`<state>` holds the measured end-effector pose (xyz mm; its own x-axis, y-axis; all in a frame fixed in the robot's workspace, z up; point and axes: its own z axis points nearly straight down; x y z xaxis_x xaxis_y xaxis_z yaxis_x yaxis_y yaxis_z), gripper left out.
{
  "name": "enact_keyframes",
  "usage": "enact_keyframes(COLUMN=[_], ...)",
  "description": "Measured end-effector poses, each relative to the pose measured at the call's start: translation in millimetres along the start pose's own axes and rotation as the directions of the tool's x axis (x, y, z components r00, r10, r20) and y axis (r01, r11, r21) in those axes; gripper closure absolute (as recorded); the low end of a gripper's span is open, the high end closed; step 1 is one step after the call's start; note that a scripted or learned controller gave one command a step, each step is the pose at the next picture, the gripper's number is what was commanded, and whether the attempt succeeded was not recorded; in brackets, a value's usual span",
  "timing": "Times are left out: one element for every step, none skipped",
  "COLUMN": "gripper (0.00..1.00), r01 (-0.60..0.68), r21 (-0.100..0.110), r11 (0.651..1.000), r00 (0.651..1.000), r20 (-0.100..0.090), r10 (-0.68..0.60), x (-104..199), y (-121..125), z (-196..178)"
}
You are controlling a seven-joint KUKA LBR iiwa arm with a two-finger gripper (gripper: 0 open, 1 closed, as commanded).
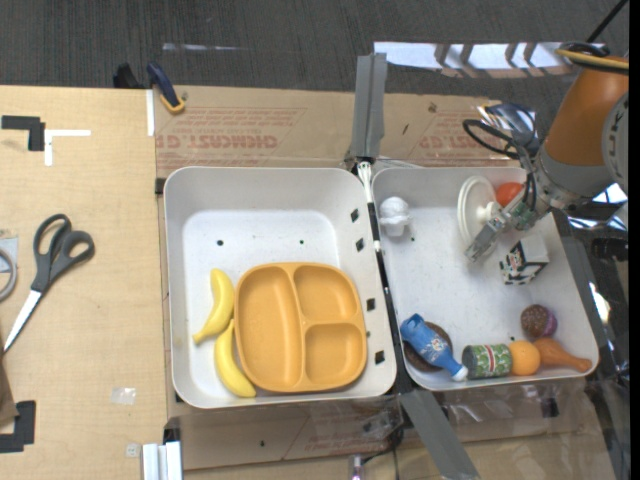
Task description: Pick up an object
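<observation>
Nearest the camera, along the near wall of the right bin [580, 298], a row of small things is lying: a blue bottle [432, 345] at the left, slanting toward the near right, then a green-labelled can [490, 360] on its side, and an orange squash-shaped toy [552, 356] with its neck pointing right. A dark purple ball [538, 320] is sitting just beyond the squash. In the left bin [190, 268] an orange divided tray [300, 325] is resting with two bananas [218, 308] curving along its left edge.

Farther back in the right bin, the gripper [484, 244] is reaching down and to the left from the grey and orange arm [585, 118] at the far right. Its two fingers are looking slightly parted at the tips, and nothing is showing between them, so I judge it is holding nothing. A white disc-shaped object [474, 206] is standing on edge just beyond and left of the fingertips, apparently touching or nearly touching the fingers, with something orange-red [510, 192] partly hidden behind the wrist. A white cube with dark markings [524, 260] is lying just right of the fingertips, and a small white rounded thing [394, 211] is sitting against the bin's left wall.

Since any object serves, the closest candidates are the cube, to the right and slightly nearer the camera, and the disc on the far side. The cube is looking compact enough for the fingers to straddle; the upright disc would likely call for closing across its thin rim.
</observation>
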<state>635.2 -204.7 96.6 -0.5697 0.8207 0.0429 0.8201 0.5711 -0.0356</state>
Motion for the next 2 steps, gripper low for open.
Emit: enact_keyframes(gripper=[0.00,0.00], r01=[-0.118,-0.256], r21=[0.010,0.000], r11=[0.993,0.967], r00=[0.993,0.967], r20=[-0.019,-0.012], r10=[0.118,0.256], x=[2.5,6.0], y=[14.7,22.2], z=[4.4,2.8])
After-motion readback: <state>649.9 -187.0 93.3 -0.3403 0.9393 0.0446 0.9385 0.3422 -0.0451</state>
